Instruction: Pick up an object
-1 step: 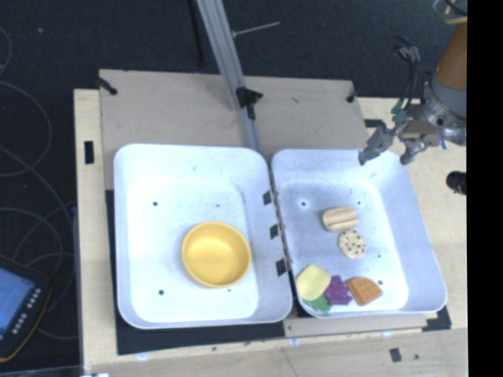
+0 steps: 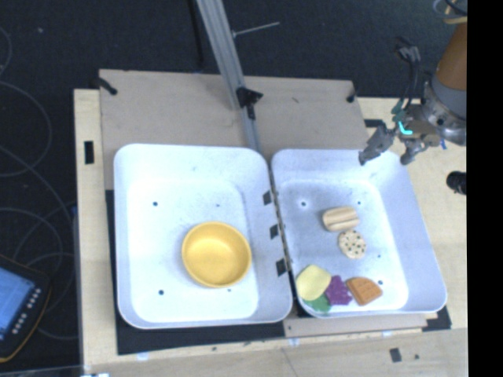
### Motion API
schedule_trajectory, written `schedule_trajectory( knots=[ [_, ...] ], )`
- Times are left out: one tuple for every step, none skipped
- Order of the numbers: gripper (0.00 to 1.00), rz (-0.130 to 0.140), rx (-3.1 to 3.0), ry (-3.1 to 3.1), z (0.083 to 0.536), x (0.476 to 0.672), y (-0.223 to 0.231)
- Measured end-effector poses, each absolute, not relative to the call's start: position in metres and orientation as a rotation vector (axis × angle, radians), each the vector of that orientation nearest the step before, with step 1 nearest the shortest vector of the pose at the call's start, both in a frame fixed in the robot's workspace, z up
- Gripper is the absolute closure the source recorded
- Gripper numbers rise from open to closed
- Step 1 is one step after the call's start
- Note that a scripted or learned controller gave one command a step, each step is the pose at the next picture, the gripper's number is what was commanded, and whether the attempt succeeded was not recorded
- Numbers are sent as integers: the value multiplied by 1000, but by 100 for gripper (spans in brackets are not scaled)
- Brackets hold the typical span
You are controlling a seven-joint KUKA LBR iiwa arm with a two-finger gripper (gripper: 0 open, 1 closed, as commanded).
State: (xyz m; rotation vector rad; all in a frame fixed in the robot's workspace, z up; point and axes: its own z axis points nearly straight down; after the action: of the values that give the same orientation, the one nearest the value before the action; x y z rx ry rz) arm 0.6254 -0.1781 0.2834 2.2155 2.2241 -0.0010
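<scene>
The right bin (image 2: 397, 203) holds several small items: a tan bread roll (image 2: 340, 218), a round speckled cookie (image 2: 352, 244), a yellow-green piece (image 2: 313, 282), a purple grape bunch (image 2: 339, 290) and an orange slice (image 2: 365, 290). A yellow bowl (image 2: 215, 253) sits in the left bin (image 2: 149, 179). My gripper (image 2: 391, 151) hangs above the right bin's far right corner, open, with nothing between its two dark fingers. It is well apart from the items, which lie toward the bin's front.
A slanted metal pole (image 2: 224, 49) rises behind the bins. The bench (image 2: 90, 226) extends left of the bins, with a dark floor, cables and a tablet (image 2: 14, 303) beyond.
</scene>
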Motion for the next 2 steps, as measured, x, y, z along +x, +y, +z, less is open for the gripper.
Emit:
schedule_trajectory(
  knots=[
    [0, -7, 2220, 2226, 223, 632, -177],
    [0, -8, 2224, 2223, 160, 627, -178]
  ],
)
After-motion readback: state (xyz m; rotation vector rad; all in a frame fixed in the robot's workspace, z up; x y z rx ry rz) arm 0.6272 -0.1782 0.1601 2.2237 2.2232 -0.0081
